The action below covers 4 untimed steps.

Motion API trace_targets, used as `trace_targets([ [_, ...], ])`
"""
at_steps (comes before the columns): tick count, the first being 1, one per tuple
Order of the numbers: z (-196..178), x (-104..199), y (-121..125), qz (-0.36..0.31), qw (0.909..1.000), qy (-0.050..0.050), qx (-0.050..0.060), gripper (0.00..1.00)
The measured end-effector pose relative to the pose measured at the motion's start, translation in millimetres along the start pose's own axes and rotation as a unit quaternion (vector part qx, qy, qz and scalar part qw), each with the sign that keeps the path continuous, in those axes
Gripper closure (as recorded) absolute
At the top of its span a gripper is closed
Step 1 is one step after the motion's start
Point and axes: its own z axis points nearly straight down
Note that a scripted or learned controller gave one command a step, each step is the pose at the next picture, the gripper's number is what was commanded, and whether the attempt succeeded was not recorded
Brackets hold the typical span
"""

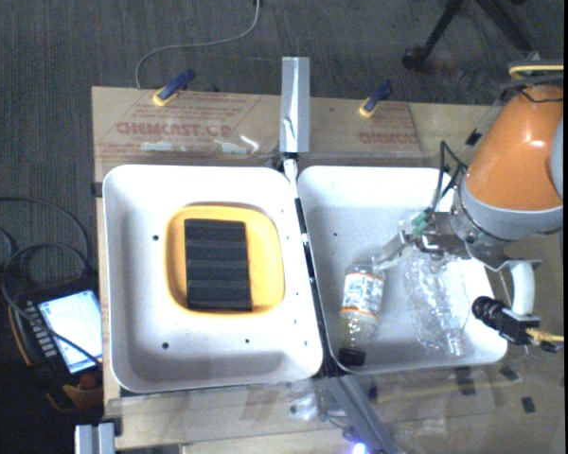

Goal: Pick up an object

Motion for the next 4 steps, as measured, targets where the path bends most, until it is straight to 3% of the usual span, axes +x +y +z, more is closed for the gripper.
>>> trace_targets([
  [1,133.5,-22.6,17.2,-0.104,0.9946,-0.002,-0.007,0.0],
  [2,99.1,-43.7,43.2,-0.103,0.9947,0.0,-0.001,0.0],
  [3,142.2,-100.3,104.1,-0.046,0.9989,-0.002,-0.007,0.0],
  [4,65.1,-121.7,109.6,0.003,1.0,-0.002,-0.001,0.0],
])
